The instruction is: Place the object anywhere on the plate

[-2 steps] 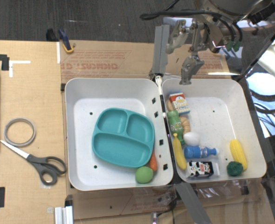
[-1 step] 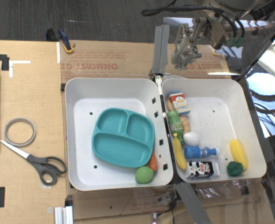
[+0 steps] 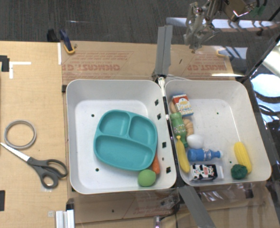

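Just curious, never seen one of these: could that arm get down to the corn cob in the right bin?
Probably yes. The corn cob lies apart from the other toys, open from above, and the gripper hangs above the bin's far edge.

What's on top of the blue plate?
Nothing lies in the teal plate; its three sections look bare. A green apple and an orange carrot touch its lower right edge. The bin floor beneath it is hidden.

A single fixed camera looks down at a slant from above the tabletop (image 3: 31,89), far enough back to take in both white bins (image 3: 78,127) side by side.
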Tool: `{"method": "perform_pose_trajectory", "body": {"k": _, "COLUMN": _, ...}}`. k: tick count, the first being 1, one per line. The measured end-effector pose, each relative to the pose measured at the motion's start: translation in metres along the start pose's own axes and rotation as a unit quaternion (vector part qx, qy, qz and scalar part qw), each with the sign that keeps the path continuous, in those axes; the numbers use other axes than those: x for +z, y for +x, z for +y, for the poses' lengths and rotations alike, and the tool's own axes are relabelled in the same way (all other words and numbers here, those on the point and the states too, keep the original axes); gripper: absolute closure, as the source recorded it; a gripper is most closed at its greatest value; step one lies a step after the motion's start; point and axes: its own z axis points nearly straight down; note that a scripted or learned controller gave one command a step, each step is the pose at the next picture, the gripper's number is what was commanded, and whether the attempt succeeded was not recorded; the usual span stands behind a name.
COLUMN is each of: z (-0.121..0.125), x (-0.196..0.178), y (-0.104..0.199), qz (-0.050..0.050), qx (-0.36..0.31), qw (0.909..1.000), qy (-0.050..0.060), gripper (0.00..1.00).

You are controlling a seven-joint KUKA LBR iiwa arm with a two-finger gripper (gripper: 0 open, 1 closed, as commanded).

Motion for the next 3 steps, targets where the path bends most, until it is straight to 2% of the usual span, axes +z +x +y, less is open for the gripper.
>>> {"method": "perform_pose_trajectory", "body": {"k": 3, "z": -0.003, "x": -0.028, "y": -0.004, "qz": -0.009, "qx": 0.004, "qw": 1.0000, "qy": 0.001, "gripper": 1.00}}
